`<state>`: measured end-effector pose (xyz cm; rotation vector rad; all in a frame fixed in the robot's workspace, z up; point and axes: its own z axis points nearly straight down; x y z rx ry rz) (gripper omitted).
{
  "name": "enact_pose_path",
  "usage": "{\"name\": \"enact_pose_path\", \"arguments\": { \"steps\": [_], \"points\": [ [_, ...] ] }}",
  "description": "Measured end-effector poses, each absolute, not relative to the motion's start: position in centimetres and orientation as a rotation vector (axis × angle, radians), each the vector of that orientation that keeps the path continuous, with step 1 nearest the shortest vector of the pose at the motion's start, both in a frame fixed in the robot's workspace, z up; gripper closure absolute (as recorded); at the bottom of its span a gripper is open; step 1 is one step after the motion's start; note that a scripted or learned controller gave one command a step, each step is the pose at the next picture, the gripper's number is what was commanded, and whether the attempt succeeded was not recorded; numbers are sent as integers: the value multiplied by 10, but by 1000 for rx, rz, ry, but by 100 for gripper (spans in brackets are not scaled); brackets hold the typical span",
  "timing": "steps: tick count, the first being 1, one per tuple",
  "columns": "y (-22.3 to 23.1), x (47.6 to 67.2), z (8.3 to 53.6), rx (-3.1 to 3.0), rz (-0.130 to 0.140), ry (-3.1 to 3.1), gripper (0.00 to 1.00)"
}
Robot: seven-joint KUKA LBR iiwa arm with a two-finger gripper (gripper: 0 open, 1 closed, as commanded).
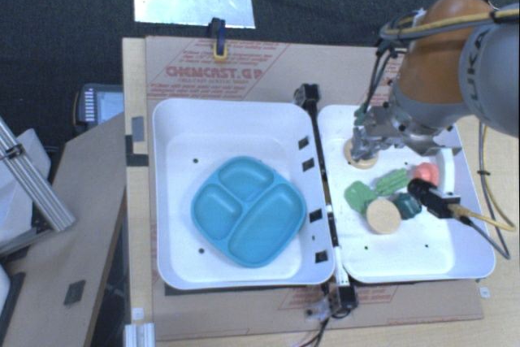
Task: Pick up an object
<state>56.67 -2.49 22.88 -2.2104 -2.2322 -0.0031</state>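
From my remote seat: the arm reaches in from the right, and the jaws sit low over the back left part of the right bin. I cannot tell whether the jaws are open or closed, since the wrist hides them.

Nearest target is a tan disc, directly under the jaws. Its upper part is covered and only the lower edge peeks out. I cannot tell whether they touch. The disc is round, lies flat on the bin floor, has no long axis and is plain pale tan.

Other candidates, all in the right bin in front of the jaws:
- Green bar: long axis runs lower left to upper right.
- Green lump: just beside the bar's lower end.
- Tan cylinder: round pale face turned up toward the camera, close to the green lump.
- Teal piece: just beside the cylinder.
- Pink-red piece: at the bar's upper right end.

The left bin holds a blue divided plate, lying flat, well apart from the jaws. Both bins rest on a cardboard-covered worktop.
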Motion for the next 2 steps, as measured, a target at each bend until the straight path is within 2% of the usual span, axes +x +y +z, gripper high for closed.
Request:
{"name": "enact_pose_path", "arguments": {
  "steps": [2],
  "points": [
    [67,563,220,-2214,-3,-2230,100]
  ]
}}
